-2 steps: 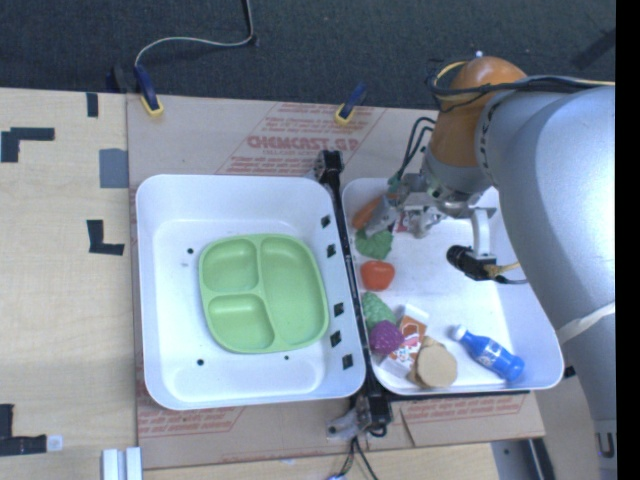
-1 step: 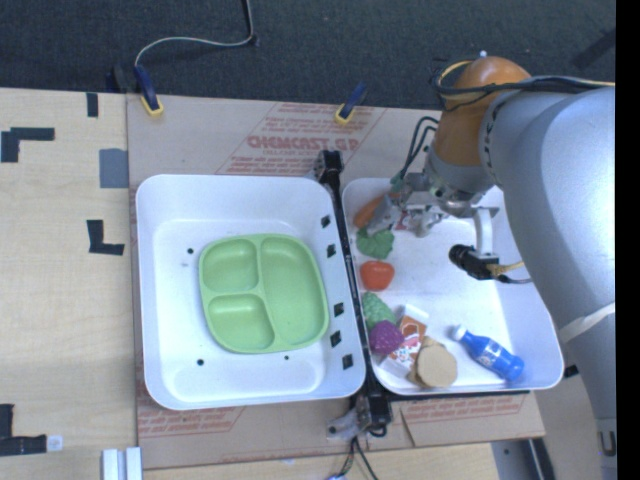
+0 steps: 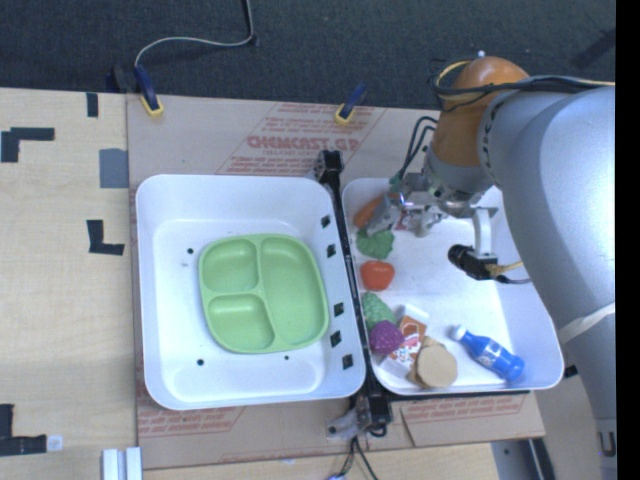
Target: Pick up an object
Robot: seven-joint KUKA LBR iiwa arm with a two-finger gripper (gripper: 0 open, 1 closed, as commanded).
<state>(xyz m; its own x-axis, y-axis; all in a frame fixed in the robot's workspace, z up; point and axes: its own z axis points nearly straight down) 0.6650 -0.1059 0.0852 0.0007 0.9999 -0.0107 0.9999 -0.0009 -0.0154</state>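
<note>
Your bench point(image 3: 60, 268) is pale wood under cardboard, with two white bins side by side. The left bin point(image 3: 160, 298) holds a green tray point(image 3: 264, 293). The right bin point(image 3: 525, 338) holds the toys: a carrot point(image 3: 367, 211), a green leaf point(image 3: 376, 242), a tomato point(image 3: 377, 274), grapes point(image 3: 385, 337), a cookie point(image 3: 436, 366) and a blue bottle point(image 3: 491, 355). The gripper point(image 3: 415, 213) is low at the bin's far end, just beside the carrot and leaf; you cannot tell how it is set. Nothing looks lifted. Watch for a graze: the carrot lies against the wall, so it may slide off rather than seat, or the leaf may come along
</note>
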